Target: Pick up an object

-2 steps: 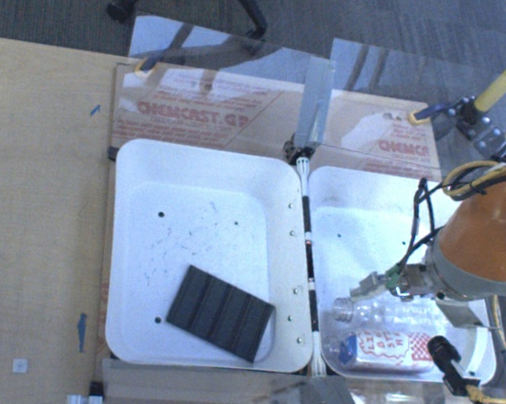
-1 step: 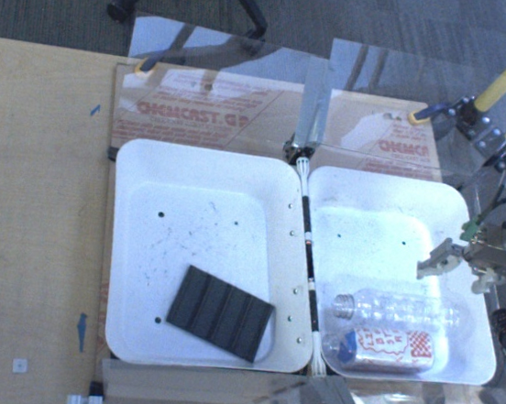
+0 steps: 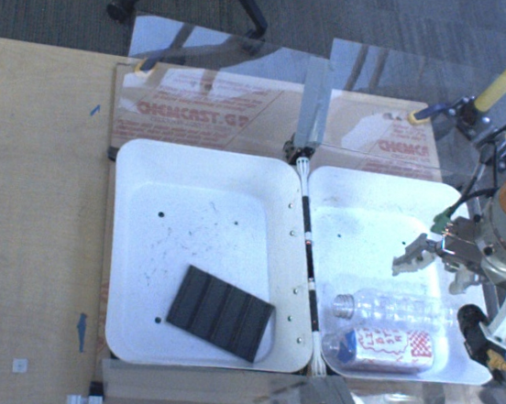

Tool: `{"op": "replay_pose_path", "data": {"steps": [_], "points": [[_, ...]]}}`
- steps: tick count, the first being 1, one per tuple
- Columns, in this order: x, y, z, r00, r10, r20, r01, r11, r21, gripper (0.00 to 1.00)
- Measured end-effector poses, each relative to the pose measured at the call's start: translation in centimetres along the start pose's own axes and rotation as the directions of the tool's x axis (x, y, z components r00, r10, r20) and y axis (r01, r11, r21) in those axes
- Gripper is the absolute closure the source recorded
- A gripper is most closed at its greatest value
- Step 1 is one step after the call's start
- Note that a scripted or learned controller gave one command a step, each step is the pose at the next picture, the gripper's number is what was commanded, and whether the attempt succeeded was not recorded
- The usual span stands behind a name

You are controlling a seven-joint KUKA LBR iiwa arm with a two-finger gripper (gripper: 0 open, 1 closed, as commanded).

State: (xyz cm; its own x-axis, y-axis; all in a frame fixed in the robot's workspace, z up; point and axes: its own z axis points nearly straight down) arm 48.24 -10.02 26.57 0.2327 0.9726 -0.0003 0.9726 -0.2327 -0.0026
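My gripper (image 3: 436, 267) hangs over the right bin (image 3: 364, 197), near its right side, just above a clear plastic bottle (image 3: 396, 310) that lies on its side. Its fingers (image 3: 409, 257) are spread open and nothing sits between them. In front of the bottle, against the bin's near wall, lies a clear packet with a red and white label (image 3: 388, 346). A dark ribbed rectangular block (image 3: 220, 312) lies flat in the near part of the left bin (image 3: 145, 182).
A metal divider (image 3: 313, 112) and clear panels with red lettering stand behind the bins. The arm's wrist and cables (image 3: 505, 183) crowd the right edge. Bare wooden bench (image 3: 30, 213) stretches to the left.
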Motion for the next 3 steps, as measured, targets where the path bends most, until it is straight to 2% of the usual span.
{"op": "replay_pose_path", "data": {"steps": [1,2,3], "points": [[0.2,0.5,12.4,0.996,-0.091,0.002,0.091,0.995,-0.032,0.00],[-4.8,0.9,6.9,0.997,0.073,0.001,-0.073,0.997,-0.003,0.00],[-0.7,1.5,12.9,1.000,0.005,0.000,-0.005,0.999,-0.034,0.00]]}}
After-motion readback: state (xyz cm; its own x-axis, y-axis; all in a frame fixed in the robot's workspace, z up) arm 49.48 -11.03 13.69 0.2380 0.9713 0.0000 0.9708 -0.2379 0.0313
